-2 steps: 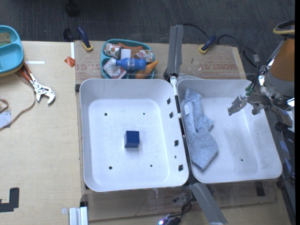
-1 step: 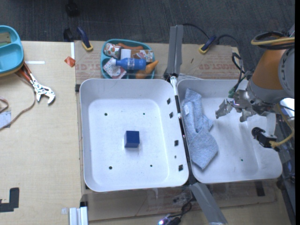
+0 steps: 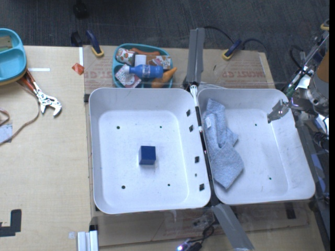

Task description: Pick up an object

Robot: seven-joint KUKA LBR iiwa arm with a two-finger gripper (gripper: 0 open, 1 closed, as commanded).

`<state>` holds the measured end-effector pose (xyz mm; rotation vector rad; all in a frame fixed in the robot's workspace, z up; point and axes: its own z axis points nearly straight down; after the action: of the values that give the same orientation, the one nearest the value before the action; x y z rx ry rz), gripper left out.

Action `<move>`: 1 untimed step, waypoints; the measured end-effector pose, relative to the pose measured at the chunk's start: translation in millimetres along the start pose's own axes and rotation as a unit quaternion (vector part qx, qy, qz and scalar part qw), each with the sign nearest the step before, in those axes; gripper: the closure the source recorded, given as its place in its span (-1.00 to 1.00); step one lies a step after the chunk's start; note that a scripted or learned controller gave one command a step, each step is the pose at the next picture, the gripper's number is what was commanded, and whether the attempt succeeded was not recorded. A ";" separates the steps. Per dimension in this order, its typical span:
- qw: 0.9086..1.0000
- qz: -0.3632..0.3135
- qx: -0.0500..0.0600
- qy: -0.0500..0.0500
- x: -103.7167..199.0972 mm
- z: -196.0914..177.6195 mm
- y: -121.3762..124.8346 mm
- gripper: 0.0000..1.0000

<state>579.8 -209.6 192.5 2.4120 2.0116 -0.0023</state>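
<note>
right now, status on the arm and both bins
End effector over right bin's far right edge, nothing held. Blue block in left bin, untouched. Grey cloth crumpled along right bin's left side.

Grey robot arm [image 3: 320, 82] cut off by right edge; jaws' state not discernible. Light-blue plastic tray [image 3: 10, 54] cropped at left edge. Contents of small teal bowl [image 3: 142, 67] too jumbled to identify.

Even overhead light brightens the two white bins [image 3: 141, 109], with soft glare on their rims toward six o'clock. A blue block [image 3: 147, 155] casts scant shadow. Focus softens slightly at three o'clock.
</note>
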 end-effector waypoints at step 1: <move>0.999 0.047 0.000 0.000 59.8 100.2 25.9 -1.00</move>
<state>616.0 -155.6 92.2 2.5034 1.8970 -0.0007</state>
